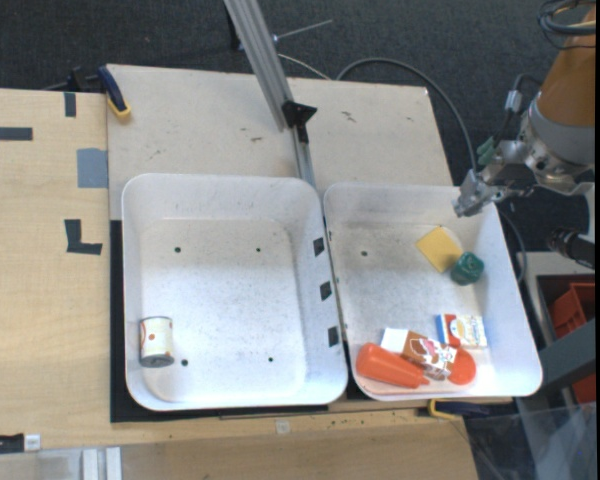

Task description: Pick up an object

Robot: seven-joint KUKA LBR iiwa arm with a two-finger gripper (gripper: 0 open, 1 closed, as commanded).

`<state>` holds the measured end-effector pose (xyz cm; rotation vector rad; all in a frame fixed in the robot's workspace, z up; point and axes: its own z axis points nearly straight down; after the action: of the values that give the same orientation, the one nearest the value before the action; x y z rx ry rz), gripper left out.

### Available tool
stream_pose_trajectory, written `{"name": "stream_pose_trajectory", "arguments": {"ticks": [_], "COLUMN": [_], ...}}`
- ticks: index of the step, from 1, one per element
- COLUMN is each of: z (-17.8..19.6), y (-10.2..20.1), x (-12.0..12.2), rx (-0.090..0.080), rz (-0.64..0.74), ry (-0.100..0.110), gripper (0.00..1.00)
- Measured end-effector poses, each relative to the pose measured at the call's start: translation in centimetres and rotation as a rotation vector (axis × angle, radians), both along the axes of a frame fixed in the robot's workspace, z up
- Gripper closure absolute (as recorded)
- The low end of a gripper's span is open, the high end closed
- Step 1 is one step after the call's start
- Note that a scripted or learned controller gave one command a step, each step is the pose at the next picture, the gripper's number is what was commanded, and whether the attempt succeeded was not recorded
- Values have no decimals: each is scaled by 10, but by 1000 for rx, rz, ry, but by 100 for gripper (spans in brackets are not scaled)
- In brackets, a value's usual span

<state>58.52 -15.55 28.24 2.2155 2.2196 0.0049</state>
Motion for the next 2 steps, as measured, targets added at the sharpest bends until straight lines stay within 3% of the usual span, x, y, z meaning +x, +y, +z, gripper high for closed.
{"name": "stream_pose_trajectory", "arguments": {"ticks": [2], "z": [-20], "y": [96], "x": [-20], "rx": [3], "rz": [4], "ry": [9], "gripper": [100]}}
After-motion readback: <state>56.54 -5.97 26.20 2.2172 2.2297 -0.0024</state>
